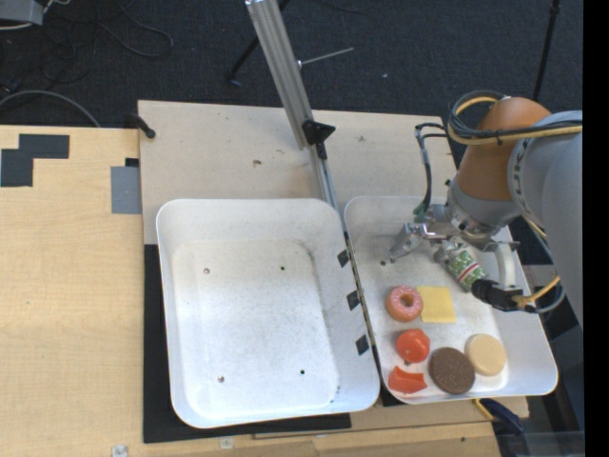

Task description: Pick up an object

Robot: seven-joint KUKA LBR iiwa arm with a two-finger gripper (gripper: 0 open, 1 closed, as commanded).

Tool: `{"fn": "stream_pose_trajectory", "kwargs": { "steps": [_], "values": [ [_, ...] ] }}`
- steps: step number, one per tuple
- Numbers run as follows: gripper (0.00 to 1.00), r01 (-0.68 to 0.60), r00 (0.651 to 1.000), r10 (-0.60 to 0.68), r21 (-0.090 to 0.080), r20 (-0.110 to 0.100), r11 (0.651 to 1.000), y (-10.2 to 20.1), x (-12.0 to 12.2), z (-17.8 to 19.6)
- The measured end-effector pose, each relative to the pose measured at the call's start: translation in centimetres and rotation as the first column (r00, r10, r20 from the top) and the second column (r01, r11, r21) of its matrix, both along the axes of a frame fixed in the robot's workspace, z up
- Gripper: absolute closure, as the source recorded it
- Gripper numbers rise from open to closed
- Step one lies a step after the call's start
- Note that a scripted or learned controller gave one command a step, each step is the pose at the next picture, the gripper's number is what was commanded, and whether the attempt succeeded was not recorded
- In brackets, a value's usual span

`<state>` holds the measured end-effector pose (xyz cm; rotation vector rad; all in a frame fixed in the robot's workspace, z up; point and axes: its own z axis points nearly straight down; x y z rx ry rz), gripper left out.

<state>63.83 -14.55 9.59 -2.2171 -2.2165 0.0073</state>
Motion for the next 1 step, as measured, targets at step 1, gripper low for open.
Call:
{"fn": "stream_pose_trajectory", "kwargs": {
  "steps": [1],
  "values": [
    [1.00, 0.001, 1.000, -0.001, 0.000, 0.004, 1.000, -0.06, 0.12, 1.35]
  ]
}}
